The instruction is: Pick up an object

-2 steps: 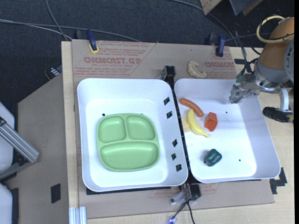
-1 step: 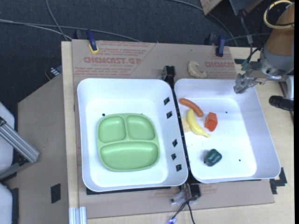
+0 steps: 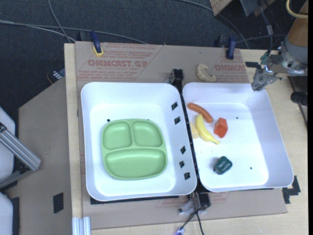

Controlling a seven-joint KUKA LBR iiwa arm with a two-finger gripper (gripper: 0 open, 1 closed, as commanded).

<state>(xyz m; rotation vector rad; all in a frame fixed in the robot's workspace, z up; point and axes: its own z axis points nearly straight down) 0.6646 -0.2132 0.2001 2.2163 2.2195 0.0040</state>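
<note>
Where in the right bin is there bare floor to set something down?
The right bin has bare floor right of the red piece and dark green pepper, out to its right wall. Crowded along the left wall: sausage, banana.

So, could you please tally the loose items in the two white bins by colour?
Green: 2, the divided plate in the left bin and the pepper in the right bin
Orange-red: 2, the sausage and the small red piece
Yellow: 1, the banana
Total: 5
</note>
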